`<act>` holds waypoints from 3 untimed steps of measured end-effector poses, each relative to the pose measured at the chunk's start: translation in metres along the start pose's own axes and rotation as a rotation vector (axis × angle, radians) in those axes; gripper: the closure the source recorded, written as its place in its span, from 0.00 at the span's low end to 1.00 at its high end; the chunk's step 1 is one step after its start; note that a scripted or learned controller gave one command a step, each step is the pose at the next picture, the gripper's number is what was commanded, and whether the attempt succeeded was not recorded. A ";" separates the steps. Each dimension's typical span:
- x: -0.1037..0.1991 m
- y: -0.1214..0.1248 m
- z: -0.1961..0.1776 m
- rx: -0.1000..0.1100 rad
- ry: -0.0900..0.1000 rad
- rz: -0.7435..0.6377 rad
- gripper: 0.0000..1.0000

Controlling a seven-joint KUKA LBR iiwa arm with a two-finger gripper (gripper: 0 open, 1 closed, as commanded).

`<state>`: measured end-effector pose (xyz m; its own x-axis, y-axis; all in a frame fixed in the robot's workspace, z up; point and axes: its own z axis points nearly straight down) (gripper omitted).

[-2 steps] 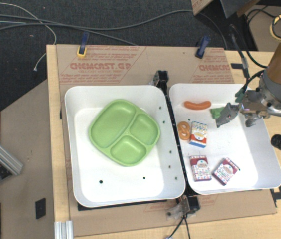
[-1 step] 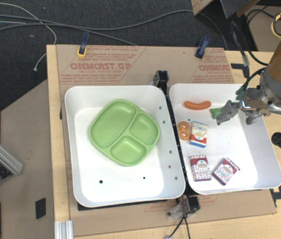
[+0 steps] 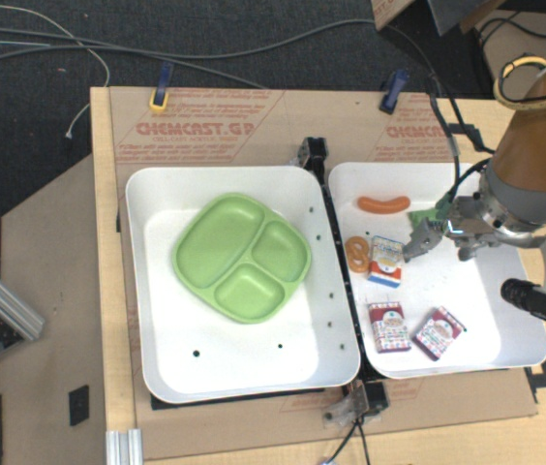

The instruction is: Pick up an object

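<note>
The right bin [image 3: 511, 355] holds an orange sausage [image 3: 382, 203], a pretzel [image 3: 357, 254], a small white, blue and red carton [image 3: 385, 262] and two red patterned packets [image 3: 386, 326] [image 3: 438, 333]. My gripper [image 3: 421, 233] hangs over this bin, just right of the carton and below the sausage. It is open with nothing between its fingers. The grey wrist and the orange band rise behind it toward the right edge.
The left bin [image 3: 140, 260] carries a green divided plate [image 3: 242, 257]. A black clamp [image 3: 313, 151] sits between the bins at the back. Cardboard lies under both bins, with blue clips [image 3: 162, 96] [image 3: 394, 91] on its far edge.
</note>
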<state>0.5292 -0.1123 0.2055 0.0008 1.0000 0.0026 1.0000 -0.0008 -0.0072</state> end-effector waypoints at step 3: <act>0.005 -0.002 0.102 -0.007 -0.001 0.001 1.00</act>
<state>0.5261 -0.1073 0.1036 0.0015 1.0000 0.0020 1.0000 -0.0015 -0.0001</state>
